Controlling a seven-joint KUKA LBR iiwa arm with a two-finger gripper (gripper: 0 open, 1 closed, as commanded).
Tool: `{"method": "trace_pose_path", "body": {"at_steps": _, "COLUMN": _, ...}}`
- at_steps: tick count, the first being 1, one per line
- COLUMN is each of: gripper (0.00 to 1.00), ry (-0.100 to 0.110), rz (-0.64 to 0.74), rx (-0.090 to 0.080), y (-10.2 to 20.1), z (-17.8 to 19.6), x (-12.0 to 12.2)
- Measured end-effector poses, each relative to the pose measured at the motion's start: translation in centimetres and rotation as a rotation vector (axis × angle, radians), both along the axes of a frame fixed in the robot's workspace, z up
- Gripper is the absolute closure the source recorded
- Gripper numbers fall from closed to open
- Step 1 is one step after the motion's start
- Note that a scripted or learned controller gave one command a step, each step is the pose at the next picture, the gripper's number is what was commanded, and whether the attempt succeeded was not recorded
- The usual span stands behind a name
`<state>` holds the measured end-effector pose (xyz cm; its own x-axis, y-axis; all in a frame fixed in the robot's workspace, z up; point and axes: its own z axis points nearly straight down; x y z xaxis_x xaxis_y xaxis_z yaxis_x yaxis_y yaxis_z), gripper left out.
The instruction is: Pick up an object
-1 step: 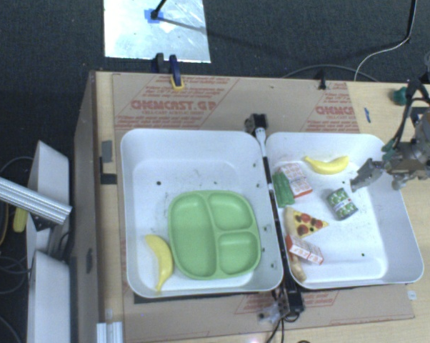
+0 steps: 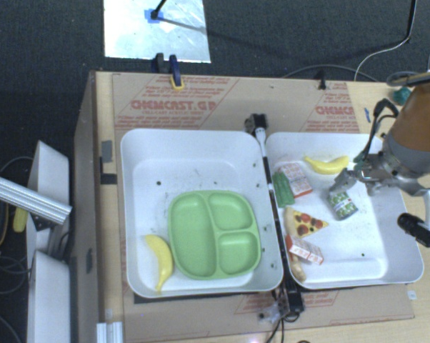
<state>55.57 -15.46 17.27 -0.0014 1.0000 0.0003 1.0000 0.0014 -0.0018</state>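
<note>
Claw (image 2: 343, 184) hovering over right bin's (image 2: 397, 263) far side, directly above small can (image 2: 343, 204); finger state: cannot tell.

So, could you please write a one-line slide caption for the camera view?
KUKA arm's gripper poised over a small can in the right bin; green divided plate and banana in the left bin.

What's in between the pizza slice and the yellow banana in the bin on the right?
From the camera view, a small red-and-white packet lies between the pizza slice and the banana, with bare white bin floor around it.
</note>
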Motion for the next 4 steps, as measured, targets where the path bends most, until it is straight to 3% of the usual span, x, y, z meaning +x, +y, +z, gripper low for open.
{"method": "trace_pose_path", "body": {"at_steps": 1, "gripper": 0.0, "ry": -0.004, "rz": 0.0, "rx": -0.001, "y": -0.7, "z": -8.8, "x": 2.0}}
{"method": "trace_pose_path", "body": {"at_steps": 2, "gripper": 0.0, "ry": -0.004, "rz": 0.002, "rx": -0.001, "y": -1.8, "z": -8.8, "x": 6.3}}
{"method": "trace_pose_path", "body": {"at_steps": 3, "gripper": 0.0, "ry": -0.003, "rz": 0.0, "rx": 0.0, "y": 0.8, "z": -8.8, "x": 0.9}}
{"method": "trace_pose_path", "body": {"at_steps": 4, "gripper": 1.0, "ry": -0.005, "rz": 0.001, "rx": -0.001, "y": 0.7, "z": -7.7, "x": 1.0}}
